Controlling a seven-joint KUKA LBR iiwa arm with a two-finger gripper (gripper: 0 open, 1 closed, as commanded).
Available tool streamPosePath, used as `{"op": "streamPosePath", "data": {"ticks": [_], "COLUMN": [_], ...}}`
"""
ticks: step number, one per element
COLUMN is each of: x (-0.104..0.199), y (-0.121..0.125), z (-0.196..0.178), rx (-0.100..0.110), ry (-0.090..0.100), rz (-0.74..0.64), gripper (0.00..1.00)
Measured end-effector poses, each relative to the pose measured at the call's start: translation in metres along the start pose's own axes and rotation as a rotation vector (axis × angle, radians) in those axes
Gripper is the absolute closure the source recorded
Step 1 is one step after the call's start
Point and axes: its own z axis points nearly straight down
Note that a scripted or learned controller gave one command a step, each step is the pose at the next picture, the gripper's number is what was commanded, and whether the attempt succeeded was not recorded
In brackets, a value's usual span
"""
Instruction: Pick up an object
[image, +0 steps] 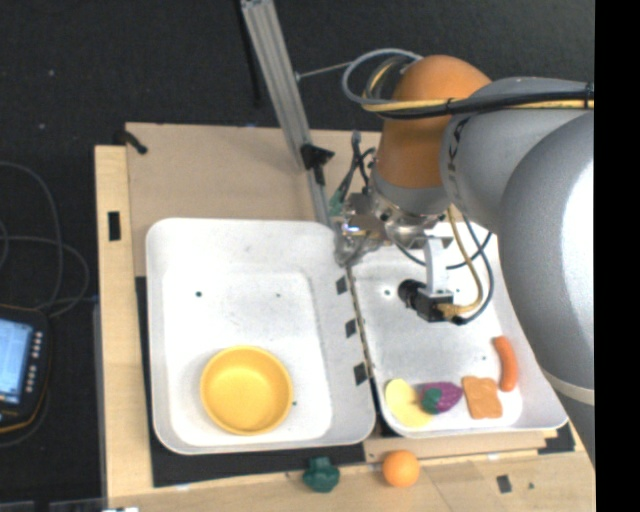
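Note:
My gripper (352, 236) hangs over the far left corner of the right bin (400, 340), close to the ridge between the two bins. Nothing shows in its grasp. Along the near edge of that bin lie a pale yellow piece (399, 401), a purple and green toy (437, 398) and an orange block (483, 397). An orange-red sausage shape (507, 362) rests by the right wall. A yellow bowl (246, 388) sits upright in the near part of the left bin (200, 270).
On the bench in front of the bins lie a small green toy (321, 474) and an orange ball (400, 467). A slanted metal rail (285, 95) rises behind the bins near the gripper. The bulky grey arm (530, 200) overhangs the right bin's far right side.

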Motion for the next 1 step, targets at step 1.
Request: {"op": "streamPosePath", "data": {"ticks": [1], "x": [0.0521], "y": [0.0110], "z": [-0.0192], "rx": [-0.002], "ry": [0.001], "rz": [0.000], "gripper": [1.00]}}
